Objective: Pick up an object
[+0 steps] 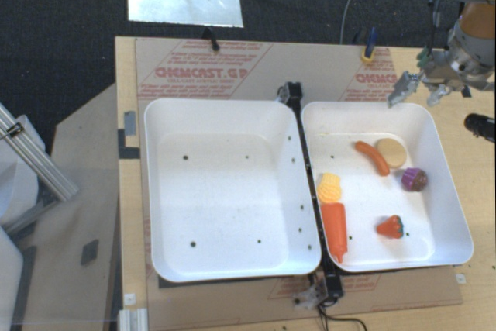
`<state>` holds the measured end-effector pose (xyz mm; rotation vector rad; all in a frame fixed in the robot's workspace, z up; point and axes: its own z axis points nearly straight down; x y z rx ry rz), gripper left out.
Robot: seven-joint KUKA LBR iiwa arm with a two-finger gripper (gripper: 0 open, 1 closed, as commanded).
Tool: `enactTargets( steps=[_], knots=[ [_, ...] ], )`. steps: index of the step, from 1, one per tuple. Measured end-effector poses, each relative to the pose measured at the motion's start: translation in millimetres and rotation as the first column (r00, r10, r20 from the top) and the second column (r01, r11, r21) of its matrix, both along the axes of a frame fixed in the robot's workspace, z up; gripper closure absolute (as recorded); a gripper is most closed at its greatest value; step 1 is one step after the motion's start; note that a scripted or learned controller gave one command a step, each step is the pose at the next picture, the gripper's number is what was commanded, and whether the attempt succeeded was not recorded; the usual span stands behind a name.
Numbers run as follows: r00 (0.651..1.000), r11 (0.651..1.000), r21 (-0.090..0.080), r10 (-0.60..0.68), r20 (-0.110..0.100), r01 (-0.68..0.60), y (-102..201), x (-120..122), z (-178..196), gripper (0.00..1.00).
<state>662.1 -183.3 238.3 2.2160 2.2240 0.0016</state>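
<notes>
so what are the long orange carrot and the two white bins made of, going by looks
The long orange carrot looks like moulded plastic toy food: uniform colour, smooth, slightly glossy skin. The two shallow white bins look like thin formed plastic: rounded corners, rolled rims, soft sheen. Neither can be confirmed by sight alone.

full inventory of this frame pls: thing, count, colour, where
right bin: 1, white, right half of the bench, holds all the toy food
left bin: 1, white, beside the right bin
carrot: 1, orange, right bin, front left, along the wall
corn piece: 1, yellow, right bin, just behind the carrot
sausage: 1, orange-red, right bin, back middle, against the bun
bun: 1, tan, right bin, back
purple vegetable: 1, purple, right bin, right side
red fruit: 1, red with green top, right bin, front right
board: 1, brown with red print, under both bins
gripper: 1, grey, above the right bin's back edge, fingers apart, holding nothing
</notes>
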Motion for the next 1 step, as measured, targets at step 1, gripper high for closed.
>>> enactTargets(
  steps=[1],
  knots=[
    [1.0,1.0,0.003,-0.004,-0.011,0.004,-4.0,-48.0,-123.0,0.0]
  ],
)
